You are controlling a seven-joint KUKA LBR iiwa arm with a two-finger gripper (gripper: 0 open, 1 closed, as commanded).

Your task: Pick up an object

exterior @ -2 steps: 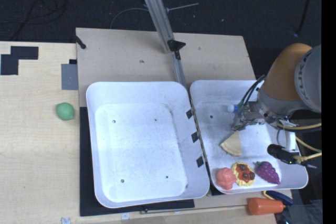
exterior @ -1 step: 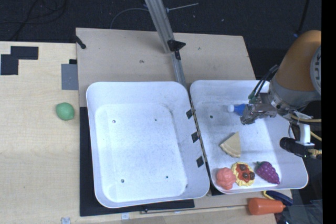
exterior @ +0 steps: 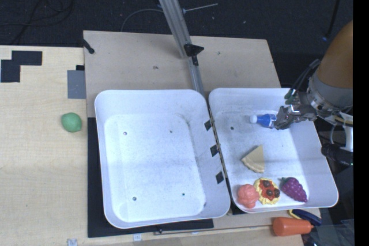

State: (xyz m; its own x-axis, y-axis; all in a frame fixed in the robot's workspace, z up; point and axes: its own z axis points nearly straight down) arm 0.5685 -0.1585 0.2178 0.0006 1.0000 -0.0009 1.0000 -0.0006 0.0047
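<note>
Two white bins; the right holds five toys. Gripper touches a blue bottle; its grip can't be told.

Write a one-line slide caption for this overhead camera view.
Gripper at a small blue bottle in the right bin, above toy foods; a green ball lies outside.

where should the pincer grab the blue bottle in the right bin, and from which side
Likely across the blue body of the bottle, coming from above. It lies on its side, white cap pointing toward the left bin, so its long axis runs left to right and the narrow width suits a pinch. The pincer is already at its right end, in the right bin.
</note>
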